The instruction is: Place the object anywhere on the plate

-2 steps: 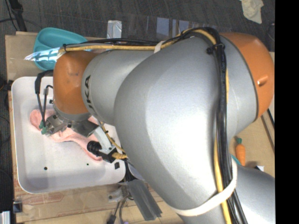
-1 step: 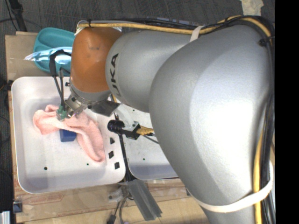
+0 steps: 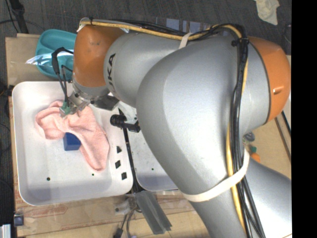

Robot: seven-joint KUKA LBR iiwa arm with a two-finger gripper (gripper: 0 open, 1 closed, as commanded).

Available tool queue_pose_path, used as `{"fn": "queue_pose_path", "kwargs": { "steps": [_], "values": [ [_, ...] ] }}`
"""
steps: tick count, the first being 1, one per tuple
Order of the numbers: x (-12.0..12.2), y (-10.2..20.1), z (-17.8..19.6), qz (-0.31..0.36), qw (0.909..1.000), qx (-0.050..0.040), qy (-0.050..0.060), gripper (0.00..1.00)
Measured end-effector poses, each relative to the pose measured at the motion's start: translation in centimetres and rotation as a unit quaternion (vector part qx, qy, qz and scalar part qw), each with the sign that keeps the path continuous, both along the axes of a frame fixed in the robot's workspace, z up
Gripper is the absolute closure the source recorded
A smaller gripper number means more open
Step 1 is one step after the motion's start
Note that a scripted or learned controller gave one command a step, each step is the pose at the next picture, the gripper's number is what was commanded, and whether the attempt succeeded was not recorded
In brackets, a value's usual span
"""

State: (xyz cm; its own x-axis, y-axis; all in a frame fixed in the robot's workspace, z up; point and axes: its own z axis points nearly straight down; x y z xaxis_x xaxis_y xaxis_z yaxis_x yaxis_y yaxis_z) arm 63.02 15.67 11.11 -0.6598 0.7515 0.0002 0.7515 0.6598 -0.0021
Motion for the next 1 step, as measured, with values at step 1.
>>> {"fn": "queue_pose_path", "kwargs": {
  "steps": [1],
  "values": [
    [2.18, -2.47, -1.78, -0.060, 0.9982, 0.0007, -0.003, 1.00]
  ]
}}
